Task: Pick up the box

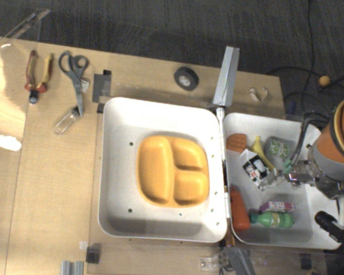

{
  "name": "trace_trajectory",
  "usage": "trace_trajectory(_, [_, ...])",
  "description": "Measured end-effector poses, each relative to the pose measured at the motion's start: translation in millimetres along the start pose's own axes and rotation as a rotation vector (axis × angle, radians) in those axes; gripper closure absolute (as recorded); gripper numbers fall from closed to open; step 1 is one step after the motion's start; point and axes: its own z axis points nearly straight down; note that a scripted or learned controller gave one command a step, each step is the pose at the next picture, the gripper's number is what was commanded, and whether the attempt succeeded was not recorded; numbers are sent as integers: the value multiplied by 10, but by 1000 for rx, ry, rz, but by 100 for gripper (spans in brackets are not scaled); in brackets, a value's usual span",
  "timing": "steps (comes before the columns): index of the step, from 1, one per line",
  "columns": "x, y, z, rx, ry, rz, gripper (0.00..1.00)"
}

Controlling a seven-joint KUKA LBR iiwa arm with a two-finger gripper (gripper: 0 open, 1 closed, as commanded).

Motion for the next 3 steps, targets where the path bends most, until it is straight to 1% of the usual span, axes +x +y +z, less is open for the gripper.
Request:
trace_trajectory(1, [-182, -336, 536, -9, -2, -151, 0])
trace_trajectory(2, [-200, -294, 407, -19, -10, -152, 100])
trace_trajectory(3, [-200, -296, 408, -19, -9, -152, 0])
